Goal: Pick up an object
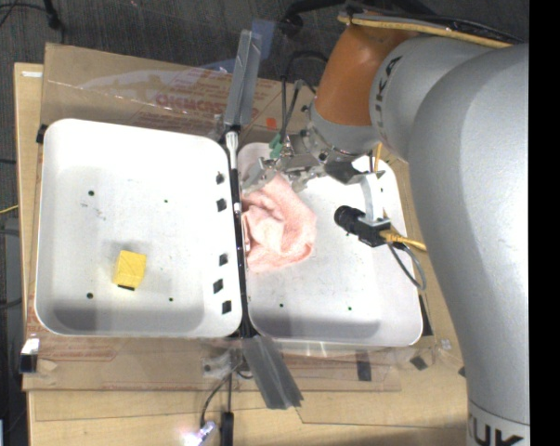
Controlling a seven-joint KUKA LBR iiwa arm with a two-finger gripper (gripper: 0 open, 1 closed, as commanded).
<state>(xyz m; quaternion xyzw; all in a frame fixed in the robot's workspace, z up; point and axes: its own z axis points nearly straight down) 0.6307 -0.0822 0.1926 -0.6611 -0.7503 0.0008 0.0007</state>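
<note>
A crumpled pink cloth (278, 223) is seen in the right bin (372, 319), pressed against its left wall, with the gripper (293, 167) lowered at the cloth's upper edge. The cloth is judged soft, light and limp, best pinched at a raised fold near its top. The jaws' spread cannot be told, being lost among cables and wrist hardware, and whether any fabric is caught cannot be made out

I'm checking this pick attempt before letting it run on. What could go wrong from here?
The gripper sits at the upper edge of the pink cloth, close to the right bin's wall and the divider; it may scrape them. The cloth is soft and bunched, so a pinch at its edge may slip out. The yellow sponge lies far off in the left bin.
</note>
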